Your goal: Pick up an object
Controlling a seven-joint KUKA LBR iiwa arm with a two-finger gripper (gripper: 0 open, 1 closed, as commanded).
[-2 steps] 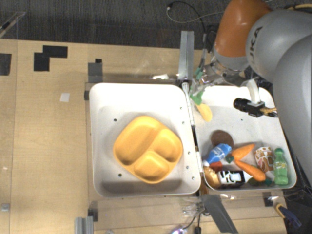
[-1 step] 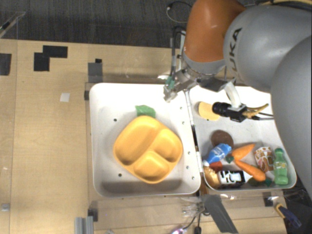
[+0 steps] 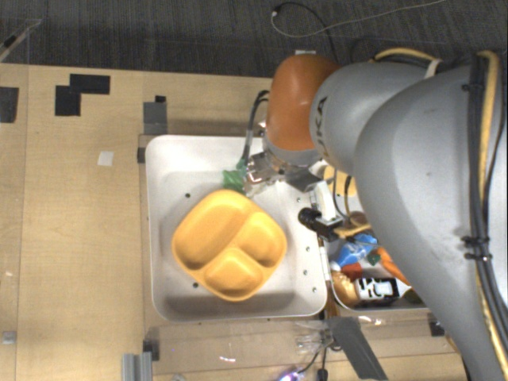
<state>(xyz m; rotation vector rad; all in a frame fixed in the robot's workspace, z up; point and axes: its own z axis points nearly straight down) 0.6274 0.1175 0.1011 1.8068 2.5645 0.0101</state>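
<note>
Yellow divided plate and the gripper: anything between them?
Camera view: a small green object lies between the yellow divided plate and the gripper, at the plate's upper edge in the left bin.

A black cable (image 3: 373, 18) loops across the dark carpet (image 3: 159, 14) beyond the wooden bench (image 3: 71, 236).
</note>
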